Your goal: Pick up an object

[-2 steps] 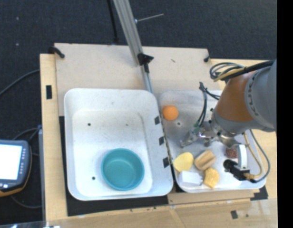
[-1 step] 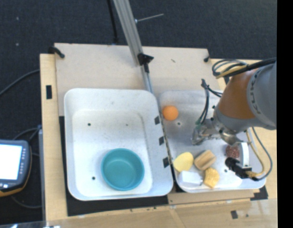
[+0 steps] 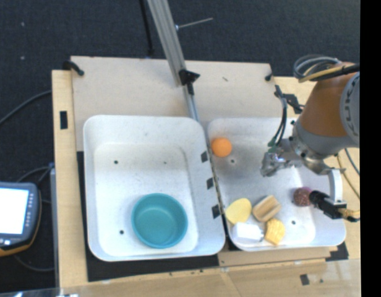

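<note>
In the right bin (image 3: 252, 135) an orange ball (image 3: 221, 147) lies near the left wall. Along that bin's front sit a yellow rounded piece (image 3: 239, 210), a tan bread-like piece (image 3: 266, 208), a white block (image 3: 247, 231) and a yellow ridged piece (image 3: 276, 231). A dark maroon object (image 3: 301, 196) rests toward the right side. My gripper (image 3: 272, 164) hangs over the middle of the right bin, right of the ball and above the front cluster, and I see nothing held in it.
The left bin (image 3: 110, 135) holds a teal bowl (image 3: 158, 220) at its front. A slanted metal post (image 3: 172, 42) rises behind the bins. The grey and orange arm (image 3: 326, 116) covers the right bin's far right corner.
</note>
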Tool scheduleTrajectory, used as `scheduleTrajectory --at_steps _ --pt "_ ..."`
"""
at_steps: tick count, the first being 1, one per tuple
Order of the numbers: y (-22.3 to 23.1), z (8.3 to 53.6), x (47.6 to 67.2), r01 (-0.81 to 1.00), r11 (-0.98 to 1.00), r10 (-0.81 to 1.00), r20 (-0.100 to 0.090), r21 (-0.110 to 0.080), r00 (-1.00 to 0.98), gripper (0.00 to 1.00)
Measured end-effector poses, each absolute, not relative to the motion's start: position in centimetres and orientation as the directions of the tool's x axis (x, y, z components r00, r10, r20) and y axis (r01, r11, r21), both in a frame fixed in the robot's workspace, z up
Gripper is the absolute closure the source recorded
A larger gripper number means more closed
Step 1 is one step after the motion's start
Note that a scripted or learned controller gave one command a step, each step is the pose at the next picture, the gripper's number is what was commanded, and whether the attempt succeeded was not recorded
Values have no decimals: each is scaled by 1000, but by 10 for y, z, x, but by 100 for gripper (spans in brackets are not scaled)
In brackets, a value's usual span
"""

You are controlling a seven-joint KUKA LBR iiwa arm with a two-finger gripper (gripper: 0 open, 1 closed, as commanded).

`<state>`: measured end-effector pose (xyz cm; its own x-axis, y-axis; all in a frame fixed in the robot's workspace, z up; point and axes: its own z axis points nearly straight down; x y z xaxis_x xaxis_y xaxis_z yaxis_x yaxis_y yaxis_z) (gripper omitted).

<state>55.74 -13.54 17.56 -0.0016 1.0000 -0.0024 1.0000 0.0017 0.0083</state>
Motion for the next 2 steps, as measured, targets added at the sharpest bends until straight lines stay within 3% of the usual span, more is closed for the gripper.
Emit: scheduleTrajectory --at_steps 1,2 --pt "-133 223 552 1000 3 1000 -2 7 -3 100" --pt "-134 241 554 1000 4 1000 -1 4 -4 100"
